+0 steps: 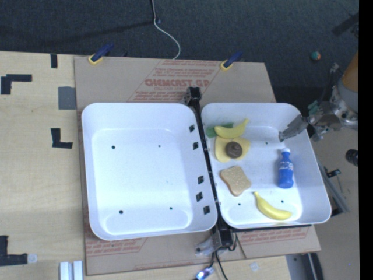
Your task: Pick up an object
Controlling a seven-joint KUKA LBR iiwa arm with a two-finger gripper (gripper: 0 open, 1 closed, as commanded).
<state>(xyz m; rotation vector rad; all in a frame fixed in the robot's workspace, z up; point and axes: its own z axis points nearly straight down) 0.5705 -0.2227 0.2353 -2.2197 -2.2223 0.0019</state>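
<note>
Camera view:
Gripper (289,133): over the right bin's upper right corner, above the blue bottle; finger state impossible to tell; nothing seen held.
Right bin (265,109): holds every candidate.
Blue bottle (285,169): nearest the gripper, lying close to the right wall.
Bananas: one (271,207) at the front, another (231,130) by the divider.
Toast slice (235,180): mid-bin, flat.
Yellow disc with brown centre (232,149): just under the upper banana.
Left bin (140,168): bare white floor.
Risk: bottle likely to roll or slip from a pinch; wall nearby could block one finger.
</note>
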